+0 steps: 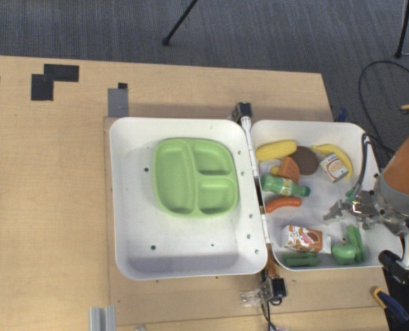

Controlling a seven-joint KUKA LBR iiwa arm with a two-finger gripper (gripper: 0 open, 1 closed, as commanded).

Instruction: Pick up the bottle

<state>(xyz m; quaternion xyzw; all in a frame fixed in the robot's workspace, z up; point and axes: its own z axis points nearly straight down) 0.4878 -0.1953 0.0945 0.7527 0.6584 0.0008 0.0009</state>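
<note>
While the arm point(405, 174) is reaching in from the right, we are seeing its tool point(347, 209) hanging over the right-hand part of the right bin point(307, 125), and from this angle we cannot tell how it is set, so we are leaving that aside. Nothing is showing inside it. Just below the tool, a green toy point(350, 247) is lying near the bin's lower right corner. To the tool's left, a small printed packet point(303, 238) is sitting flat, with a dark green vegetable point(300, 260) stretching along the bin's lower wall beneath it.

Moving further left, we are finding the bottle point(285, 185): green, with an orange label, lying on its side near the left wall of the right bin, well apart from the tool. Just under it a red sausage point(283, 203) is lying, nearly touching it. Above the bottle, an orange piece point(288, 167) is resting against a brown round piece point(304, 160). A yellow banana point(276, 149) is lying along the top left, a second banana point(329, 151) is curving at the top right, and a small white carton point(334, 167) is sitting just below that one.

Over in the left bin point(132, 205), we are looking at a green divided tray point(194, 176) lying flat near the middle. Both bins are resting side by side on the tan worktop point(45, 212).
</note>
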